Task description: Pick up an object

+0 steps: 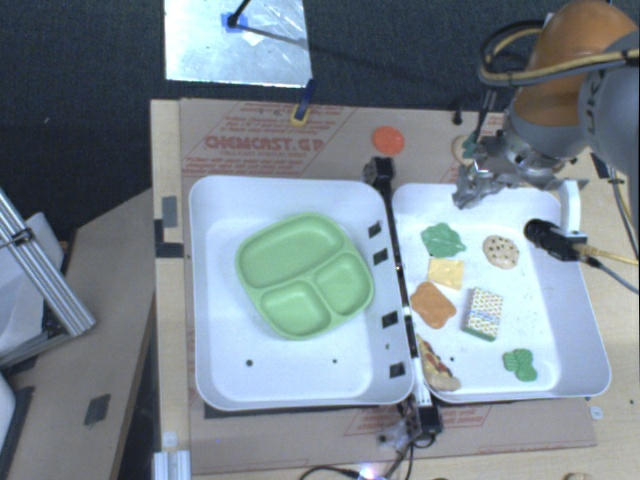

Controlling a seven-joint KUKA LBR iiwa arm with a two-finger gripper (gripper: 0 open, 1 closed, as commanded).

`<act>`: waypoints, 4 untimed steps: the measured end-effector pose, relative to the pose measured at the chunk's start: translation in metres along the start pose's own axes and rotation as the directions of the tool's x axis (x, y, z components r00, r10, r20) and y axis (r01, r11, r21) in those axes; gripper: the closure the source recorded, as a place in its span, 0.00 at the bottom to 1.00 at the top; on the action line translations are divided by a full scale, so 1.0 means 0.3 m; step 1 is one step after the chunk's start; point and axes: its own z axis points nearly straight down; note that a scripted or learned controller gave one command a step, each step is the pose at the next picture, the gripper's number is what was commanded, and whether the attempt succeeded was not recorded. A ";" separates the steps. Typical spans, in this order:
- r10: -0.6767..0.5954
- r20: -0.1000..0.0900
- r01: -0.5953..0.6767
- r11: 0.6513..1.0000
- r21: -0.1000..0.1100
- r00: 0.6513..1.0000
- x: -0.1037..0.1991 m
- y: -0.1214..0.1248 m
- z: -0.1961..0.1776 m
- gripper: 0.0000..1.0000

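At upper right the gripper point(470, 194) hovers over the right bin's point(575, 328) top edge — its state I cannot tell — while the cookie point(500, 251), cheese square point(446, 272) and green leaf point(441, 238) lie below it.

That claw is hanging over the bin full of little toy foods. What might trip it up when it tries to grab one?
Two risks, judging by the layout:
1. The yellow cheese slice, orange piece and patterned block lie close together, so the gripper might nudge a neighbour or catch two.
2. The pizza slice lies against the right bin's divider wall, leaving little room to close around it.
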 end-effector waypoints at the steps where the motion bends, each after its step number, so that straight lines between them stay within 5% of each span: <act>1: -0.002 -0.001 0.002 1.000 -0.001 1.000 0.183 -0.014 -0.035 1.00; 2: 0.002 0.000 -0.002 1.000 0.000 1.000 0.197 -0.058 -0.048 1.00; 4: 0.002 0.001 -0.002 1.000 -0.003 1.000 0.196 -0.019 -0.033 1.00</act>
